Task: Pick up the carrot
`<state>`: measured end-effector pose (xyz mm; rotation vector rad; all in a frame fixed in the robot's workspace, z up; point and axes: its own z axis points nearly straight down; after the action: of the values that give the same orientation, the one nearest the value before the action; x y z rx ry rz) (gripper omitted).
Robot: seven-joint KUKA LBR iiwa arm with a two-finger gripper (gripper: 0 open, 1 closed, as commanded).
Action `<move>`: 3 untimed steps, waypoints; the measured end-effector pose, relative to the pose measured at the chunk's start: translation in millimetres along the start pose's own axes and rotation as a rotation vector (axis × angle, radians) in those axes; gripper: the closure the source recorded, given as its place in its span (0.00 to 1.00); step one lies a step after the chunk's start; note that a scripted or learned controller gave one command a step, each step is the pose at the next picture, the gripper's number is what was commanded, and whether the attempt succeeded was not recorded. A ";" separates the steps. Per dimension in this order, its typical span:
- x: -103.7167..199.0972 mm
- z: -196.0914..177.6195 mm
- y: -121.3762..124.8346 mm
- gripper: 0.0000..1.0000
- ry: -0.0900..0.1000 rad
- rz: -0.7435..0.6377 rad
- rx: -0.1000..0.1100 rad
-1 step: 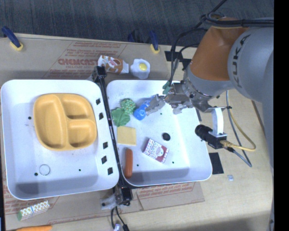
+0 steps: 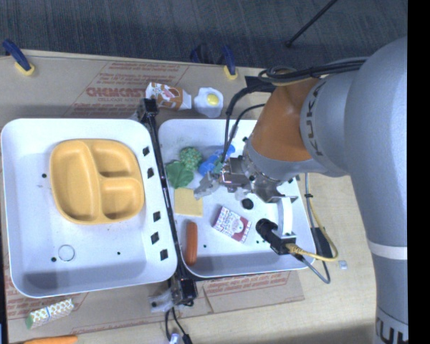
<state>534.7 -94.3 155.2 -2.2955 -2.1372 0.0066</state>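
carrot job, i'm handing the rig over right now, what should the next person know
Pincer: over the upper left of the right bin, among the green toys and the blue piece; whether open or shut can't be told.
Carrot: lying at the right bin's lower left, by the wall, apart from the pincer.
Done: nothing lifted yet.
Left: move down to the carrot, grasp it, raise it.

We look down from one fixed camera above the desk (image 2: 43, 70) at a slant, both white bins (image 2: 21, 264) in full view, moderately close.
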 end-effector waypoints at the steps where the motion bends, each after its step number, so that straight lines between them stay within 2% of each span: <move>1: -10.1 55.1 -6.1 0.00 0.001 0.084 -0.007; 2: -5.9 58.2 -28.9 0.00 -0.001 0.286 -0.027; 3: 36.0 -35.6 -61.7 0.00 0.003 0.698 0.000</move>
<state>476.0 -54.0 191.2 -2.8883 -1.2235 0.0057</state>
